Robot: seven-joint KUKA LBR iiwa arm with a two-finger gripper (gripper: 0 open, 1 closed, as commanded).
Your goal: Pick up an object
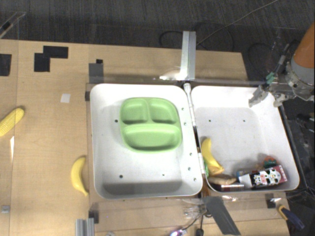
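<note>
My gripper (268, 96) hangs over the far right corner of the right bin (236, 117), fingers spread open with nothing between them. A yellow banana (208, 156) lies against the bin's left wall near the front. Along the front wall sit a brown and white tube-like item (225, 181), a dark box with white and red print (266, 177) and a small red and green piece (268, 160). All of these lie well forward of the gripper.
A green divided plate (149, 123) rests in the left bin (106, 181). On the bench to the left lie a second banana (78, 175) and a corn cob (11, 121). A metal post (189, 55) stands behind the bins' junction.
</note>
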